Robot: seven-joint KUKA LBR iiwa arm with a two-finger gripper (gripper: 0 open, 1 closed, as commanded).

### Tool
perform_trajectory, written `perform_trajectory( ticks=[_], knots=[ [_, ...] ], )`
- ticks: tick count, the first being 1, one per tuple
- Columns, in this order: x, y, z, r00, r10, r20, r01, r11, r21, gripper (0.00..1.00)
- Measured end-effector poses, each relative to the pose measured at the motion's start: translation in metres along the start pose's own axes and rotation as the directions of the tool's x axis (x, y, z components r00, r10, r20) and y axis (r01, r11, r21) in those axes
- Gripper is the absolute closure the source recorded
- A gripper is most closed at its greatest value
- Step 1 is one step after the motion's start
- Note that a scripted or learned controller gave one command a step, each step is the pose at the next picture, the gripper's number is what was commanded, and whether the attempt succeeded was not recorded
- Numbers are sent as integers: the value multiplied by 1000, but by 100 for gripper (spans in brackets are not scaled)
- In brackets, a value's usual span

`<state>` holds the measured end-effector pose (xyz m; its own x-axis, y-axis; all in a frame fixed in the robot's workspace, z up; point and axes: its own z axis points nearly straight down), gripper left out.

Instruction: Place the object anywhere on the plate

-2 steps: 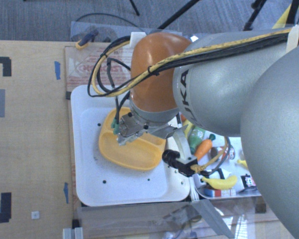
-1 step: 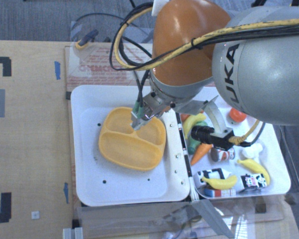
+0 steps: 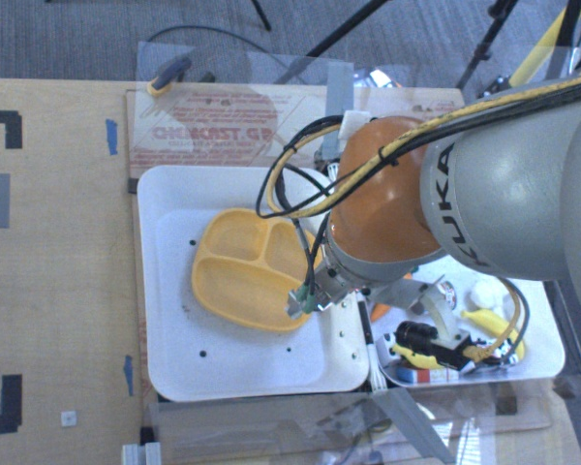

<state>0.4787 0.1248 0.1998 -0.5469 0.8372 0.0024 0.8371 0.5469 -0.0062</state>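
A yellow plate [image 3: 240, 274] with three compartments lies in the left white bin [image 3: 169, 289], towards its middle and right. My arm's orange band and grey wrist hang over the plate's right edge and hide that part of it. The lower end of my gripper [image 3: 305, 300] shows just at the plate's lower right rim, with a small grey-green bit there. Whether anything is held there I cannot tell, since the wrist covers it.
The right bin [image 3: 547, 356] holds several small things, among them a white piece [image 3: 482, 294] and a yellow piece [image 3: 486, 320]; the arm hides much of that bin. The ridge between the bins [image 3: 353, 356] runs just right of the plate. A cardboard sheet [image 3: 203, 129] lies behind.
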Motion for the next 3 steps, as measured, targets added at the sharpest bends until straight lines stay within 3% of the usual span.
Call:
perform_trajectory(
  ticks=[1, 2, 3],
  knots=[
    [-1, 0, -7, 1000, 2, 0, -2, 1000, 2, 100],
    [48, 91, 1, 996, -92, 2, 92, 996, -2, 100],
    [-1, 23, 16, 999, 48, 0, -48, 999, 2, 100]
  ],
)
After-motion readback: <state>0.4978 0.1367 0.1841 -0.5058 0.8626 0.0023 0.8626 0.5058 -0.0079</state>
